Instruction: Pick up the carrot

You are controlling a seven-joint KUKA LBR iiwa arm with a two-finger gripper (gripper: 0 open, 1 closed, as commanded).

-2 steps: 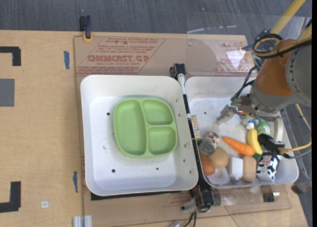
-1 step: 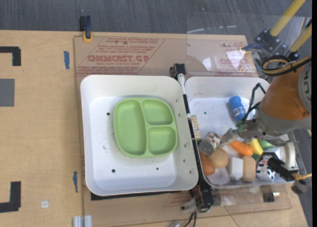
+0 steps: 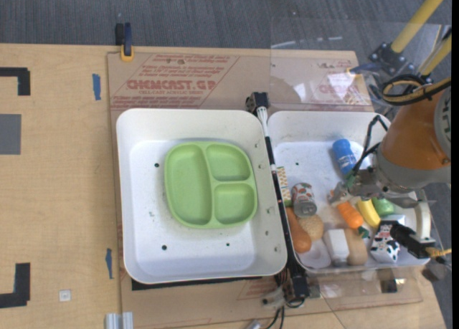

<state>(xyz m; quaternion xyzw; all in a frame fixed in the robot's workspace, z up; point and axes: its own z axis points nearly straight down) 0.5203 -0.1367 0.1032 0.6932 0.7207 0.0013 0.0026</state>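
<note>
- Two white bins sit side by side in the camera view: the left bin (image 3: 136,198) holds a green divided plate (image 3: 211,183), and the right bin (image 3: 301,128) holds the clutter.
- The carrot (image 3: 350,215) lies in the right bin's lower half, with a yellow piece (image 3: 368,212) touching it on one side and a white block (image 3: 337,244) just below.
- The gripper (image 3: 356,190) hangs over the carrot's upper end; whether the pincer is apart or together I cannot tell, and nothing shows between its tips.
- Step in hand, as I judge it: the approach, with the grasp not yet made.
- The next move calls for a straight descent with the tips astride the carrot, clear of the yellow piece.
- Room is tight: a small can (image 3: 303,199) and an orange-brown food piece (image 3: 299,233) crowd the left, and a black-and-white toy (image 3: 384,243) the lower right.
- Open floor lies toward the bin's upper left, near the blue bottle (image 3: 344,154); lifting straight up looks the safest way out.
</note>
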